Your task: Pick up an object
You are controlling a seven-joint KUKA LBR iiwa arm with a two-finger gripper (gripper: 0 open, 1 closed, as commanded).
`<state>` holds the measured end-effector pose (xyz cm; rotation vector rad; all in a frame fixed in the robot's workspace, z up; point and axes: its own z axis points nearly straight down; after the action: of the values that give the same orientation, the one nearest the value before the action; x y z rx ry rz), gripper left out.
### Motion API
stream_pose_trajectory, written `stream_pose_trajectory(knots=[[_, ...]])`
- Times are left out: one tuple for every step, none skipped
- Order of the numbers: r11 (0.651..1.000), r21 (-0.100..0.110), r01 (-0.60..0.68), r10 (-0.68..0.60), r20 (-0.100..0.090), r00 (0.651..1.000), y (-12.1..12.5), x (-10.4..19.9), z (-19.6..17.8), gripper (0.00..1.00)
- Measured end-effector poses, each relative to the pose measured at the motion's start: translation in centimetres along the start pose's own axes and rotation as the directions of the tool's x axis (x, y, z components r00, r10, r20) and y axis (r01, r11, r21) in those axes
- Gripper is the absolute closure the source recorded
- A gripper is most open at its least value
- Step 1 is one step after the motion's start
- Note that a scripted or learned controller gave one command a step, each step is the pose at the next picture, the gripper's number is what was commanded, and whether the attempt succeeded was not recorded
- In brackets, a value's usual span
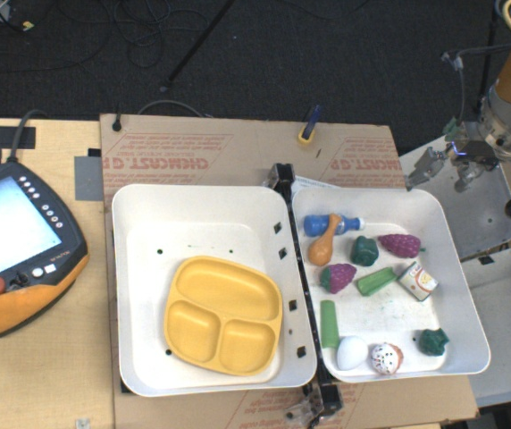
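The gripper (445, 163) hangs at the far right, outside the bins, above the bench beyond the right bin (456, 239); whether its fingers are spread or pressed together I cannot tell. The toys lie in that bin: a purple grape bunch (399, 244), a green block (376, 281), a white egg (351, 353). The left bin (139, 239) holds a yellow tray (223, 315).

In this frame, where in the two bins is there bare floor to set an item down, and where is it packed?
Left bin: bare floor along its back and left walls, around the yellow divided tray. Right bin: a bare strip behind the blue bottle and purple grapes, and a patch between the green stick and small carton. Its middle is crowded.
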<state>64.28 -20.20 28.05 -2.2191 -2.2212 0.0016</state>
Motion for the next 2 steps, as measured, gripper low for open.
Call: stream_pose_trajectory(knots=[[1.0,0.009,0.005,-0.005,-0.005,1.0,0.0,7.7,9.0,0.0],[1.0,0.002,0.012,-0.012,-0.006,1.0,-3.4,20.9,6.9,0.0]])
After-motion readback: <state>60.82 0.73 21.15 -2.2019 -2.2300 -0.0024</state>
